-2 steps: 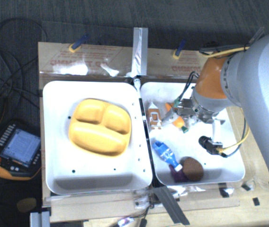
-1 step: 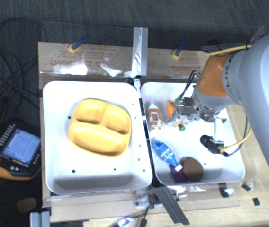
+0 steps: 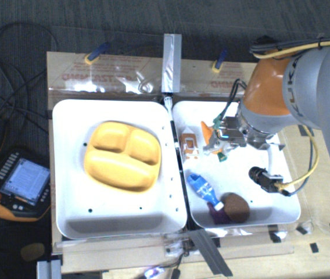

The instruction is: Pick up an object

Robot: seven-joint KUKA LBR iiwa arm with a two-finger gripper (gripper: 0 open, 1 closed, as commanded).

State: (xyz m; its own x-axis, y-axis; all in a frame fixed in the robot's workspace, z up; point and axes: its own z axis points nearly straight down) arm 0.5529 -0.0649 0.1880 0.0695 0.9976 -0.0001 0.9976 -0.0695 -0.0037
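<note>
Hovering low over the right bin (image 3: 281,211) near an orange wedge (image 3: 206,130), the gripper (image 3: 222,146) hides its finger spread; I cannot tell it.

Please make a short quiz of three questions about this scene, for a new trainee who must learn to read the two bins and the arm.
1. True or false: the yellow sectioned tray lies in the right bin.
2. Which thing touches the brown rounded object in the near part of the right bin?
A. the blue bottle-like object
B. the orange piece
C. the yellow tray
3. Fill in: the gripper hangs over the ___ bin.

Key
1. False; it lies in the left bin.
2. A; its near end meets the brown object.
3. Right, above that bin's far half, beside the orange piece.
</note>
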